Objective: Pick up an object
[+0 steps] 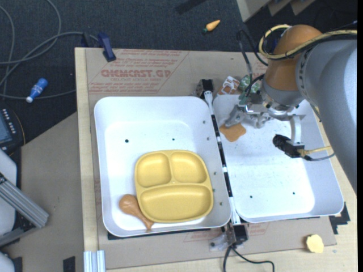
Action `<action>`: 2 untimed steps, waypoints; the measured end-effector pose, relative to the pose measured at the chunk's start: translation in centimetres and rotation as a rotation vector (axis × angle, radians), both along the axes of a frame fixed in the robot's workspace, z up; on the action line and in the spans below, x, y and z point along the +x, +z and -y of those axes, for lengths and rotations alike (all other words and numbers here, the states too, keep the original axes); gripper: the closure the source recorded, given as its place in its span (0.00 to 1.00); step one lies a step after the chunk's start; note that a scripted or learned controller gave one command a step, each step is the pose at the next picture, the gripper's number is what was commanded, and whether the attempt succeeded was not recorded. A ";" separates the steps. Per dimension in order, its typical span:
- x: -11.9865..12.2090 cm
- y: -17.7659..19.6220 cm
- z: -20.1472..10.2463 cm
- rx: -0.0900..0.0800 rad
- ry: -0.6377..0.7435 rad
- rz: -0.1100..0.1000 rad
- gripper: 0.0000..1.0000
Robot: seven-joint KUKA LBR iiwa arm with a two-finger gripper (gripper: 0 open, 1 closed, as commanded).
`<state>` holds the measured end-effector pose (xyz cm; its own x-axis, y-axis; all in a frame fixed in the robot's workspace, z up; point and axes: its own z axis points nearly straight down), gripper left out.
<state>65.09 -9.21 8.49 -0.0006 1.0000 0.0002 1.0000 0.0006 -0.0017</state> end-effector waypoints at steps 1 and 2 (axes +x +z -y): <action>0.8 0.0 0.3 -0.001 0.001 0.004 0.00; 1.6 0.0 0.2 -0.001 0.001 0.005 0.00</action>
